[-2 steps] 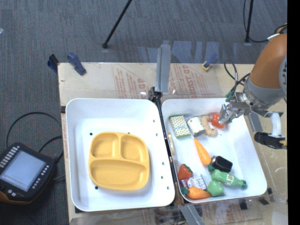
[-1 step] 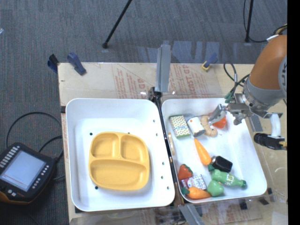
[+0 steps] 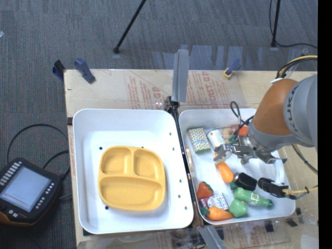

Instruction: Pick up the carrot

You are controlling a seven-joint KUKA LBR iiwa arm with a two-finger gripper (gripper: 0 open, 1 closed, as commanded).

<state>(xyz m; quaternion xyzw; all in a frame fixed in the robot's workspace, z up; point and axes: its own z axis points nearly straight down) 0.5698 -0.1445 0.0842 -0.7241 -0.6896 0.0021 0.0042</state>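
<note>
An orange carrot (image 3: 218, 214) with a green top lies at the front edge of the right bin (image 3: 270, 214). A second, stubby orange carrot-like piece (image 3: 225, 172) lies in the middle of that bin. My gripper (image 3: 231, 156) hangs just above and behind the stubby piece, over the bin's middle. It looks open, with nothing between its fingers. The grey arm with its orange band (image 3: 275, 108) reaches in from the right.
The right bin also holds a green-and-white box (image 3: 198, 139), a white can (image 3: 214, 137), a red pepper (image 3: 204, 190), a green bottle (image 3: 252, 198) and a small green piece (image 3: 237, 207). A yellow divided plate (image 3: 132, 178) sits in the left bin (image 3: 83, 139).
</note>
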